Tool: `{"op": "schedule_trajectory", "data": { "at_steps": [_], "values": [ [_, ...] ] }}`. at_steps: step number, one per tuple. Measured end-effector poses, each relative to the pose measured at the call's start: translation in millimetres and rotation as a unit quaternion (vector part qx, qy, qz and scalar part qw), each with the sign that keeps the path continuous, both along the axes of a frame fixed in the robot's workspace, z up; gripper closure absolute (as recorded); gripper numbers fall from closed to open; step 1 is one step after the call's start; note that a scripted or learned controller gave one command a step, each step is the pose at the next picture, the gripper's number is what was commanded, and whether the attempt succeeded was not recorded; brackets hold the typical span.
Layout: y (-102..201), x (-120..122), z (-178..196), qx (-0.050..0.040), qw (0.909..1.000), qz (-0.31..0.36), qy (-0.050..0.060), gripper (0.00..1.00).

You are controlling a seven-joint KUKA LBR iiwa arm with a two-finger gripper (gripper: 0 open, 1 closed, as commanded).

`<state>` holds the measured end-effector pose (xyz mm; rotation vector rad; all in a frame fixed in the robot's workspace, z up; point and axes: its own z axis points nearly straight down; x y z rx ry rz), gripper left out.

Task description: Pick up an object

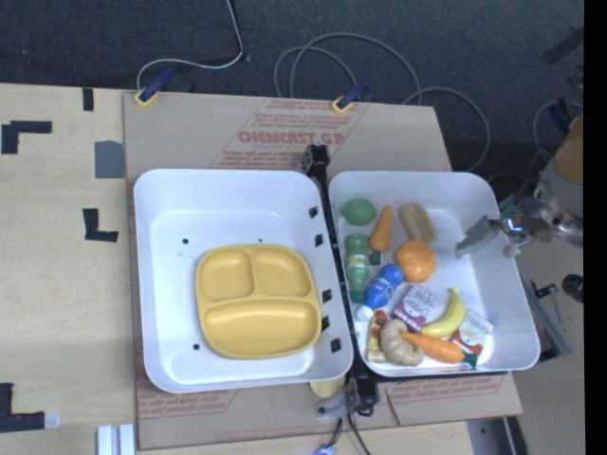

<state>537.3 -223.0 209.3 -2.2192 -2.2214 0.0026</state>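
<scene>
Camera view: end effector (pixel 486 232) at right bin (pixel 493 282) edge, holding nothing, open or shut unclear; toys like banana (pixel 444 317) unpicked, grasp not begun

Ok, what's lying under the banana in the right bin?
The banana rests across a white-and-pink packet on its left and a long orange carrot along its lower edge. Whatever sits directly beneath it is covered.

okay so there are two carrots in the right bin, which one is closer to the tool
The upper carrot, lying beside the green round item near the bin's far left corner, is slightly closer to the tool. The other carrot lies under the banana at the near edge.
</scene>
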Motion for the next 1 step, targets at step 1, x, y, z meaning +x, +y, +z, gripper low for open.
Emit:
{"op": "schedule_trajectory", "data": {
  "at_steps": [1],
  "values": [
    [59.0,50.0,-106.3,0.002,1.0,0.003,0.002,0.0]
  ]
}}
